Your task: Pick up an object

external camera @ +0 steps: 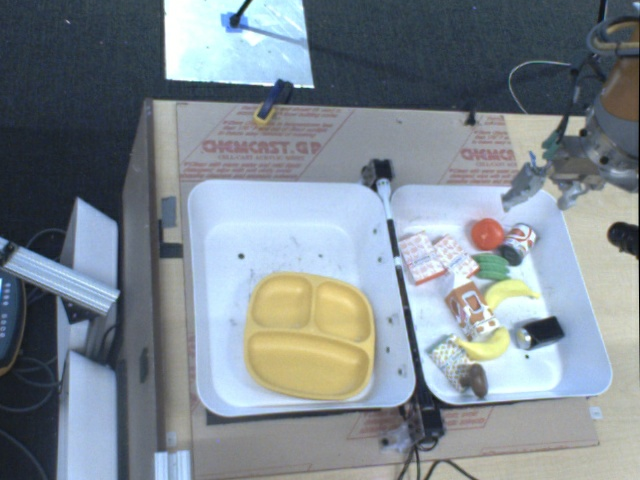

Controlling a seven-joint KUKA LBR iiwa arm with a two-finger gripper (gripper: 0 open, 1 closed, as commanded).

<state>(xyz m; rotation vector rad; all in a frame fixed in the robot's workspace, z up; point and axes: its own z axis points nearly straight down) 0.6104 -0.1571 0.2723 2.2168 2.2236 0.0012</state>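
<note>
So the left shallow white plastic bin holds a yellow three-compartment plastic tray. The right white bin has the toys. The pincer hangs spread and empty, up-right of the round red tomato toy.

A bench topped with a clear sheet printed in red lettering is carrying two shallow white bins side by side. The left bin and the right bin are touching along their inner rims, where a black clip is sitting at the far end of the seam. A yellow-and-blue clamp is gripping the bench's far edge, well apart from the bins.
</note>
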